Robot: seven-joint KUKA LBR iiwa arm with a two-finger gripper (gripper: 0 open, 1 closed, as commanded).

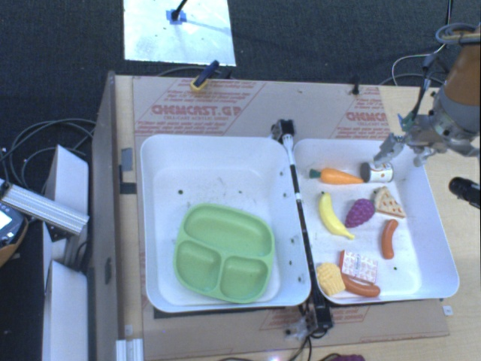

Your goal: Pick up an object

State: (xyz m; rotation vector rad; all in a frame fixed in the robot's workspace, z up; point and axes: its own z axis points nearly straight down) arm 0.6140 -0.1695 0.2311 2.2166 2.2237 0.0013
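You see the gripper (pixel 397 147) above the right bin (pixel 436 224), at about one o'clock from the bin's middle, close to the far rim. Whether the pincer is wide or narrow, you cannot tell from this view, and nothing is visible between it.

No object is lifted yet. The nearest candidate is the small can (pixel 378 174), lying on its side just below the gripper at about six o'clock from it. The carrot (pixel 337 176) lies just beside the can at nine o'clock, and the pizza slice (pixel 388 202) is near at five o'clock.

My judgement of the risks: a can on its side may roll away when one side of the pincer touches it first. Because the carrot is so near, the pincer may close on both things or push the carrot aside. The can is also close to the bin's far wall, so a descent at a slant may strike the rim.

The grapes (pixel 359 212), banana (pixel 333 216) and sausage (pixel 388 238) lie further toward six o'clock, well apart from the gripper.
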